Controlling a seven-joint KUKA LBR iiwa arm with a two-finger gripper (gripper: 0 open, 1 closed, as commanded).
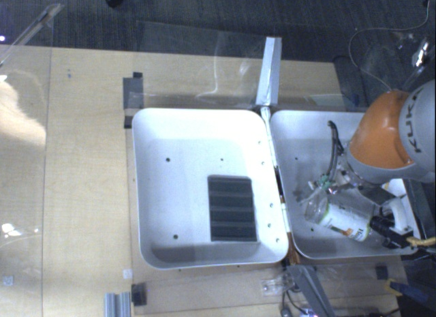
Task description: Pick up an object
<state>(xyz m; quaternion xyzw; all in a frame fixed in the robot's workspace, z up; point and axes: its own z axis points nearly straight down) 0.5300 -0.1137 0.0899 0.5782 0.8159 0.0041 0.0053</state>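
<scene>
A black ribbed rectangular pad (pixel 231 208) lies flat in the left bin (pixel 157 172), toward its front right. My gripper (pixel 325 186) is low in the right bin (pixel 300 138), near the middle, beneath the orange-banded wrist (pixel 383 138). Right by it are a small clear plastic piece (pixel 314 205) and a white bottle-like cylinder with a yellowish label (pixel 343 221), lying on its side on the bin floor. The arm hides much of the right bin's right half. Whether anything is in the gripper cannot be made out.
A thin rim (pixel 276 179) divides the two bins. A metal bar (pixel 270 70) stands behind their junction, and black clamps (pixel 133 91) hold the left bin's corners. Bare wooden bench (pixel 68 193) stretches to the left.
</scene>
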